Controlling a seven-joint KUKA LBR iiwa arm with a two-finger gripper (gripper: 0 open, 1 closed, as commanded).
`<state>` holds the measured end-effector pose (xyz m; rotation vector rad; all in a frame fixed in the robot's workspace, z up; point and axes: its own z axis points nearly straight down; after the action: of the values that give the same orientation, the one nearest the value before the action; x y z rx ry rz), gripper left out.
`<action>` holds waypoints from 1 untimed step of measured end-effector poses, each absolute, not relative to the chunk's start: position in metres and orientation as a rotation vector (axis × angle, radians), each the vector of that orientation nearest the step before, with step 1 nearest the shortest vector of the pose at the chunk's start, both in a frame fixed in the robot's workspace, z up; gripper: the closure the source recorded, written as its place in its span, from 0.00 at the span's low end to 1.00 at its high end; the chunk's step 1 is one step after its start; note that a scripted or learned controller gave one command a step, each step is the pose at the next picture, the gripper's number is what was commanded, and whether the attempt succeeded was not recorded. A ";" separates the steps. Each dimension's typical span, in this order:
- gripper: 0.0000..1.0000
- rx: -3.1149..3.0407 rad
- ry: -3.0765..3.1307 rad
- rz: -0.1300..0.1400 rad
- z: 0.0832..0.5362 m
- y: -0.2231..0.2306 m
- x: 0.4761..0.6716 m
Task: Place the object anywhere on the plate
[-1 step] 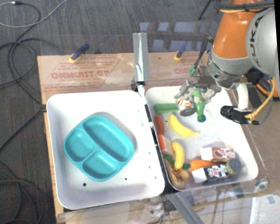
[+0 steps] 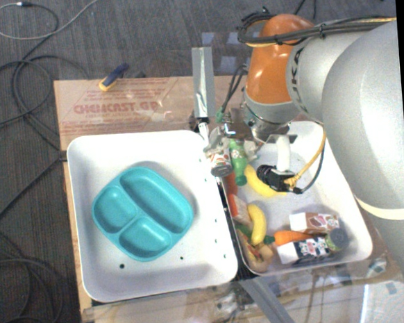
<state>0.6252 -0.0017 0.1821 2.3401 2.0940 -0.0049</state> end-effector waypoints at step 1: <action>1.00 2.433 1.993 -0.014 0.178 0.085 0.625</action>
<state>0.6253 0.0845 0.1785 2.4331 1.9928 -0.0140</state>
